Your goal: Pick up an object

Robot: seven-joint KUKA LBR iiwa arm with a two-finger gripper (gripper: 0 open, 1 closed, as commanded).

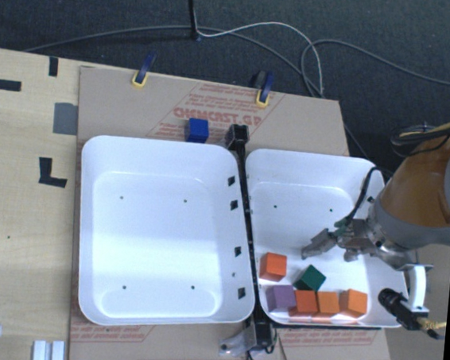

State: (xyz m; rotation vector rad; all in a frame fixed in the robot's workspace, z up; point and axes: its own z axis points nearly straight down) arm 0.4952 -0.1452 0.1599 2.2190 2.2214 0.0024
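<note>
In the right bin (304, 184), several small blocks lie along the front edge: an orange block (273, 265), a dark green block (310, 278), a purple block (280, 298) and three more orange blocks (329, 304) in a row. My gripper (329, 252) hovers just above and behind the green block. Its fingers are spread open and hold nothing. One grey finger (314, 247) points left toward the lone orange block. The grey arm with its orange band (420, 188) comes in from the right.
The left bin (155, 232) sits beside the right one, with a black divider (241, 217) between them. A blue block (197, 129) lies on the cardboard behind the bins. Cables run across the dark floor at the back.
</note>
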